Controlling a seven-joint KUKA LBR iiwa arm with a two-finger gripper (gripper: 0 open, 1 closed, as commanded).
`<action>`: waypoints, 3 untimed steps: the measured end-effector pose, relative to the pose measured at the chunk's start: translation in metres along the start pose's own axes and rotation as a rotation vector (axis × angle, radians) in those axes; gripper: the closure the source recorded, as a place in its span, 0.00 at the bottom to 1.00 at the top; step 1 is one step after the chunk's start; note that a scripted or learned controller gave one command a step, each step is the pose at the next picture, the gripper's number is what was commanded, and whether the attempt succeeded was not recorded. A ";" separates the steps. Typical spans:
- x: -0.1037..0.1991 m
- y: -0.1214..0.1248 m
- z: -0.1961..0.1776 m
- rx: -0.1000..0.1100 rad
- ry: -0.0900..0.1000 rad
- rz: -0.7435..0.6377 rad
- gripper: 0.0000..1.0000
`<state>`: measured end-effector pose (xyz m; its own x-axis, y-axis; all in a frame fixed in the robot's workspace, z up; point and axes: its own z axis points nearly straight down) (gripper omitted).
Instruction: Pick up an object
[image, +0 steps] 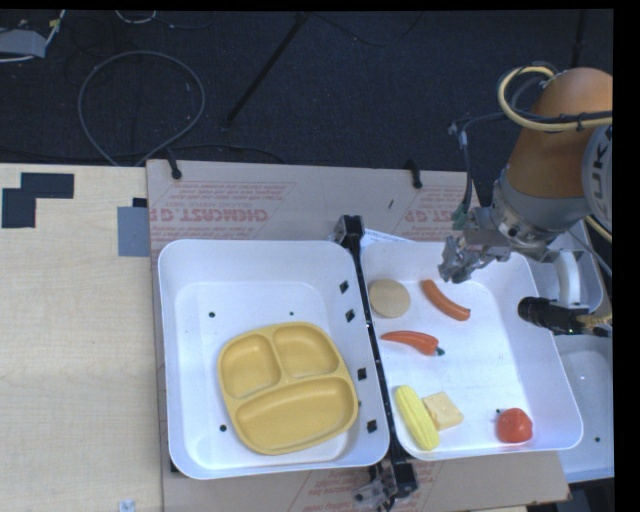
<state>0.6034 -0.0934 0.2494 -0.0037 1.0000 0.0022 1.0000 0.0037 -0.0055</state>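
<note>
Yellow tray (288, 388), one corn (416, 417), perhaps two sausages (445, 300)

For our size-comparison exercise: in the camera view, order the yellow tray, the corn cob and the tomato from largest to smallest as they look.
1. yellow tray
2. corn cob
3. tomato

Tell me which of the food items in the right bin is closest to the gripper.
The sausage, lying just below the gripper. The cookie, carrot, corn, cheese and tomato sit farther off.
</note>
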 end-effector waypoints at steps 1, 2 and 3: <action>0.058 -0.016 0.010 0.001 0.001 -0.001 1.00; 0.105 -0.028 0.017 0.001 0.000 -0.001 1.00; 0.161 -0.056 0.019 0.001 -0.001 -0.001 1.00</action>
